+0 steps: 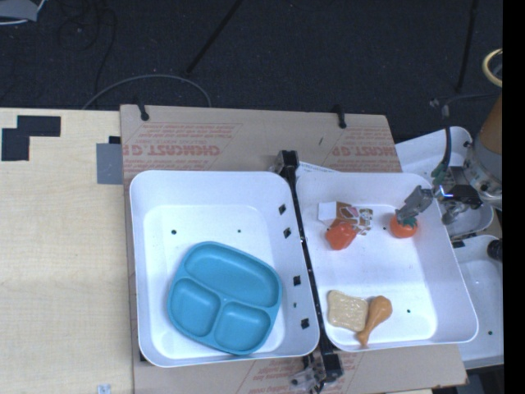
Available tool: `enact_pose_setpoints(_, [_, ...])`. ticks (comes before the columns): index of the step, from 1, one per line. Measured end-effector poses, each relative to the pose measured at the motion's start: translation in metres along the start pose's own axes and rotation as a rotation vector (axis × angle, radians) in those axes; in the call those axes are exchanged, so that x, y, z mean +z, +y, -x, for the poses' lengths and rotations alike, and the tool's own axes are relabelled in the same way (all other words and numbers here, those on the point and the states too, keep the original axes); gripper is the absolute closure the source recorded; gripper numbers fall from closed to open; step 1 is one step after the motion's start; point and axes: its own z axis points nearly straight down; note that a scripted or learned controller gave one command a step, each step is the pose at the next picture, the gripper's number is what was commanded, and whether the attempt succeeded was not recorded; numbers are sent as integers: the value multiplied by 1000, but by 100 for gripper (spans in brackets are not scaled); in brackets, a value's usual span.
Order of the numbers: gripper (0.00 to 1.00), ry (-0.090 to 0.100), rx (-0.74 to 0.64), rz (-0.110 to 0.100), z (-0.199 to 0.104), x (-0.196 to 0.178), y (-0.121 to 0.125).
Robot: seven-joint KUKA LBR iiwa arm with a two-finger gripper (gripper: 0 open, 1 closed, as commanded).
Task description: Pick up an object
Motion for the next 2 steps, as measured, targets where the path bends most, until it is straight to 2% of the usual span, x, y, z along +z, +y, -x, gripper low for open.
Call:
enact_pose_setpoints(1, [0,-3,-2,13,0,-7,2])
enact_pose_setpoints(2, [0,0,-2,5,-1,57,4])
